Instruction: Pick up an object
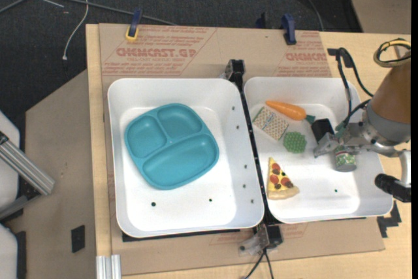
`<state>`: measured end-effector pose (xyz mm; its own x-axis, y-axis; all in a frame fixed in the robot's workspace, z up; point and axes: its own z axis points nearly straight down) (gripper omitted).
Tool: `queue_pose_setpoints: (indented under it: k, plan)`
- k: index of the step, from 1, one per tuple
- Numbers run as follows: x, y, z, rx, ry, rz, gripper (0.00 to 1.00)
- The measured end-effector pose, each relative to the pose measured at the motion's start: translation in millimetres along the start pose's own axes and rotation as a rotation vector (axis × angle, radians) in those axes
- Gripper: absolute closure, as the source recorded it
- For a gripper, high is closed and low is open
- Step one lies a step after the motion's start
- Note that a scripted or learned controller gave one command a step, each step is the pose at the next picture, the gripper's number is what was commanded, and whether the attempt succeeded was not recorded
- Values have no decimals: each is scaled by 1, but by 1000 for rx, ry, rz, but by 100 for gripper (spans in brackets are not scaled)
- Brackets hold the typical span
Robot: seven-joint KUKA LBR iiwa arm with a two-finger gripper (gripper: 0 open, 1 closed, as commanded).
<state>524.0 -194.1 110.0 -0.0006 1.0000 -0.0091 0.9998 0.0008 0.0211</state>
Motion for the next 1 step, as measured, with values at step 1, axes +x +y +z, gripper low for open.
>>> queue_pose_setpoints:
  k: [1]
  plan:
    - [0,2,-11,-4,0,-1,100]
